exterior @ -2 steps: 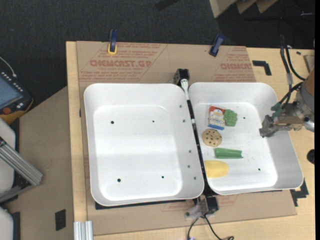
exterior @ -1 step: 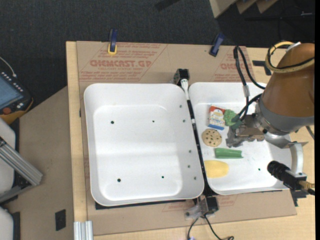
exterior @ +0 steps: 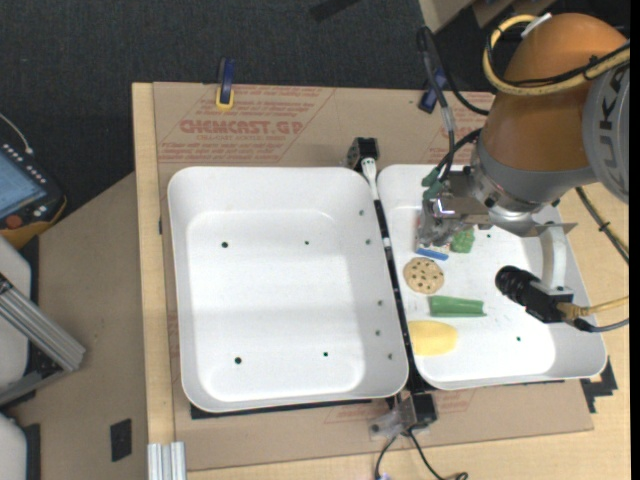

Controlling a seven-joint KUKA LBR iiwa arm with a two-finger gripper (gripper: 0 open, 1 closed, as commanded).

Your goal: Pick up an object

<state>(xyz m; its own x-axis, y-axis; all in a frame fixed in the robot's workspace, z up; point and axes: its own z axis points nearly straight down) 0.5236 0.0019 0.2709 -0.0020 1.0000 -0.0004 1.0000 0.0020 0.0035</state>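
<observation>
My gripper [exterior: 436, 234] hangs low over the back left part of the right bin [exterior: 570, 363], under the grey and orange wrist. Just below it lies a thin blue piece [exterior: 432, 254], and a small green piece [exterior: 462, 240] sits at its right side. In front of these lie a round tan cookie with dark dots [exterior: 424, 275], a flat green bar [exterior: 458, 307] and a yellow lump [exterior: 433, 338] near the bin's front left corner. The view does not show anything held.
The left bin [exterior: 200, 298] stands beside the right one, their rims meeting along a dark seam [exterior: 390, 268]. Both rest on a brown board [exterior: 250, 118]. A blue clip [exterior: 226, 83] sits at the board's back edge.
</observation>
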